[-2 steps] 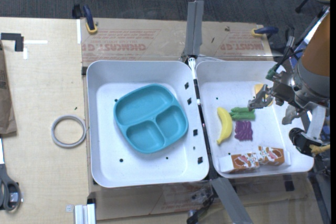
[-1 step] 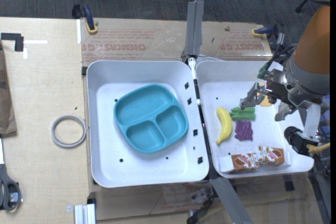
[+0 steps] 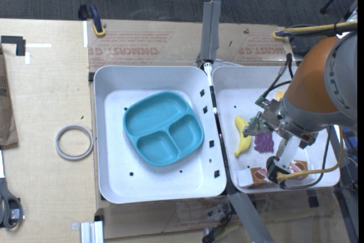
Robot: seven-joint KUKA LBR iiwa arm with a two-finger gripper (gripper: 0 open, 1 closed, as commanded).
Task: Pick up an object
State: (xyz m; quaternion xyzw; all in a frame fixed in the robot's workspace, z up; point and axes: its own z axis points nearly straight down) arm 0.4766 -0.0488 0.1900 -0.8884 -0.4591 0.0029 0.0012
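Pale wood bench (image 3: 45, 94) is bearing two white bins. Over the right bin (image 3: 227, 99) the gripper (image 3: 255, 127) is hanging — whether it is gripping anything I cannot tell — just beside a yellow banana (image 3: 243, 140) and a purple object (image 3: 264, 143). Across the divider, a blue divided plate (image 3: 164, 128) is lying in the left bin (image 3: 108, 139).

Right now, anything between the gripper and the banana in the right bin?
Nothing visible. The gripper hangs over the right bin, right beside the banana, with bare bin floor between them. The purple grapes lie just to the banana's right, under the wrist, close enough to get nudged on a descent.
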